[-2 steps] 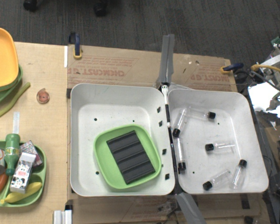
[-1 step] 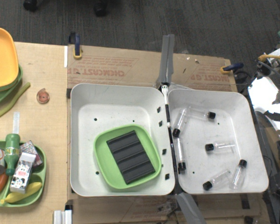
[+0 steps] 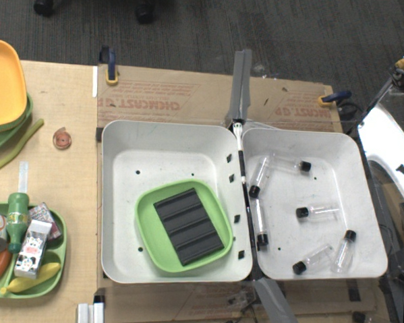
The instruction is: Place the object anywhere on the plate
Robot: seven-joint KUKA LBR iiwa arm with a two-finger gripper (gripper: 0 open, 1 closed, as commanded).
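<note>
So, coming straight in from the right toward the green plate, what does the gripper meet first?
Probably the right bin at its rim, then its capped vials, before the green plate; travel height is unclear.

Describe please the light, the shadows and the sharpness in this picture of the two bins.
Camera view: the light is even and soft, with faint shadows along the inner walls of the left bin; the green plate and the dark ridged object on it look sharp; the clear vials in the right bin almost melt into the white floor, mostly their black caps standing out.
</note>
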